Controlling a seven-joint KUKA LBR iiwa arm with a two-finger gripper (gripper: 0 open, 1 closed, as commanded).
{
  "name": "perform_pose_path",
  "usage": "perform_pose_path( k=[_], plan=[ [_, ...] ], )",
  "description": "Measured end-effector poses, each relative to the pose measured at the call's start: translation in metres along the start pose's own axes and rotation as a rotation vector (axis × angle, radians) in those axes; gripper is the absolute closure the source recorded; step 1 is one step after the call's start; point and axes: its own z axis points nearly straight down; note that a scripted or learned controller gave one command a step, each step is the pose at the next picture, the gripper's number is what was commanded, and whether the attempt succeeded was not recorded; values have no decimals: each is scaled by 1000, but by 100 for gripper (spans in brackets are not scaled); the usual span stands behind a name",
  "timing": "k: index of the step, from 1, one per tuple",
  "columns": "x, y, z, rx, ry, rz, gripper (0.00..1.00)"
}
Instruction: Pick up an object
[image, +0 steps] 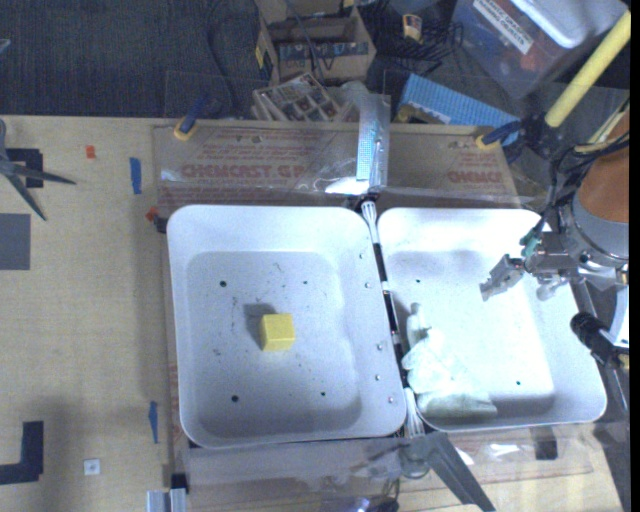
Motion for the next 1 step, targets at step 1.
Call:
perform_pose_path(
  k=[1],
  plan=[
    [110, -49, 35, 0, -1, -167, 0]
  ],
)
